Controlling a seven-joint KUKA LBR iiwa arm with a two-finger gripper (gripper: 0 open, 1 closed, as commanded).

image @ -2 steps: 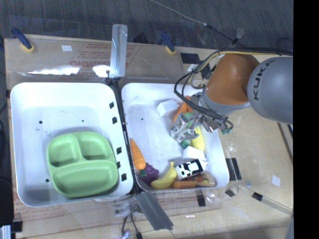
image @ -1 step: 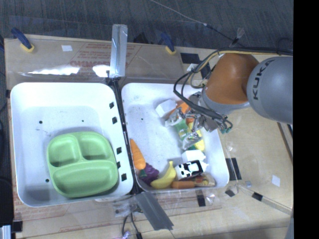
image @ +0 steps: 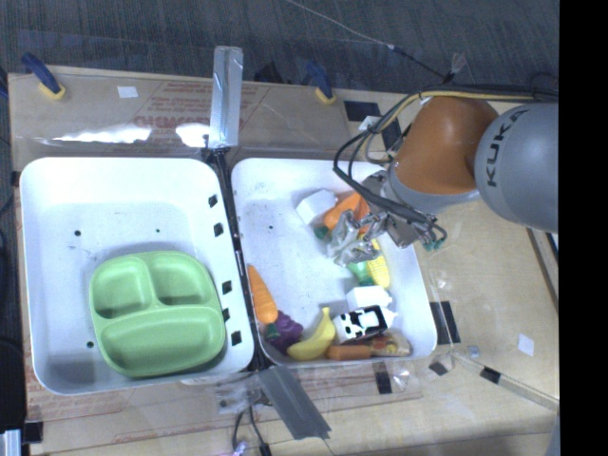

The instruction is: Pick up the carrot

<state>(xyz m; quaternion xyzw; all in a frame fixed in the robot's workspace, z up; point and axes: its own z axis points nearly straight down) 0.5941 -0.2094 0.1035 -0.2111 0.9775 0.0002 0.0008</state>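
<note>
Nearest the camera, the tan bench [image: 494, 350] shows taped seams and small black markers along its front edge. On it sit two shallow white bins side by side. The left bin [image: 57, 217] holds a green divided plate [image: 157, 312] in its near half. In the right bin [image: 285, 226], toys crowd the near corner: a banana [image: 315, 340], a purple piece [image: 283, 329], a black-and-white block [image: 361, 323] and a reddish-orange stick-like toy [image: 366, 351] along the front wall. A carrot [image: 261, 295] lies against the bin's left wall, just beside the divider, its tip pointing away from the camera.

Farther in, a piece of corn [image: 374, 270] rests near the right wall. Just beyond it the gripper [image: 353, 236] hangs low inside the right bin, the arm reaching in from the right with its orange band [image: 439, 147] above the wrist and cables looping over it. A second orange piece [image: 339, 211], possibly another carrot, sits beside a white object [image: 313, 204] right at the gripper. The metal of the fingers blurs into that clutter, so whether they are spread, closed or gripping something cannot be told. The arm's grey body is cut off at the right.

Beyond the bins, a clear plastic sheet [image: 171, 112] covers the bench's far side, and past that is dark carpeted floor [image: 285, 17].
</note>
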